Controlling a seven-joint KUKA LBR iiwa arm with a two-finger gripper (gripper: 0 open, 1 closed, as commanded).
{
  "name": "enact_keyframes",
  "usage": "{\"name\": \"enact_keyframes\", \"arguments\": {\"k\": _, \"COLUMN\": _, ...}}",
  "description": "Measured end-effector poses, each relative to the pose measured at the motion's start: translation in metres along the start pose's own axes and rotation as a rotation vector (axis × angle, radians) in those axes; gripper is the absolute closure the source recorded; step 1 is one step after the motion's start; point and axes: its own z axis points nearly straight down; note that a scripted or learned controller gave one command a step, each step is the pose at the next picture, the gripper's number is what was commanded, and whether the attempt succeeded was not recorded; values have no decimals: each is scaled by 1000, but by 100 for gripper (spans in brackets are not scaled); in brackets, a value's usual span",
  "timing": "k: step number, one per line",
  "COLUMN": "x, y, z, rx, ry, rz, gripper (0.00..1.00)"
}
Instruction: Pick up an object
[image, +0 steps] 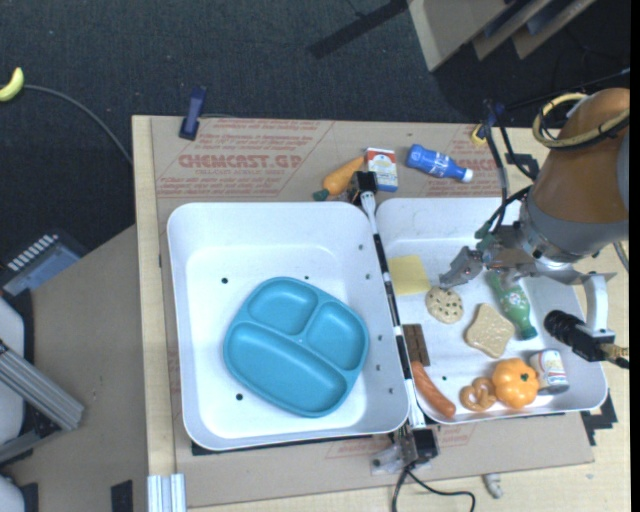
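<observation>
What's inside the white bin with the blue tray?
Just the blue tray, lying on the left bin floor. Whatever might lie beneath the tray is covered.

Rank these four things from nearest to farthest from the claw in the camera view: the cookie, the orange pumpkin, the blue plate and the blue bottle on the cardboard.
Measured from the claw in the right bin:
1. Cookie, just below it, same bin.
2. Blue bottle, on the cardboard beyond the bins, and orange pumpkin, at the right bin's near edge: too close to call.
3. Blue plate, far off in the left bin.
</observation>
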Motion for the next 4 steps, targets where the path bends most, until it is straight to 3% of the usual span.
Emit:
{"name": "enact_keyframes", "arguments": {"k": 2, "x": -91, "y": -64, "z": 112, "rx": 0, "ry": -1, "rz": 2, "gripper": 0}}
{"name": "enact_keyframes", "arguments": {"k": 3, "x": -75, "y": -13, "z": 112, "rx": -3, "ry": -1, "rz": -1, "gripper": 0}}
{"name": "enact_keyframes", "arguments": {"k": 4, "x": -76, "y": -13, "z": 101, "rx": -6, "ry": -3, "rz": 0, "gripper": 100}}
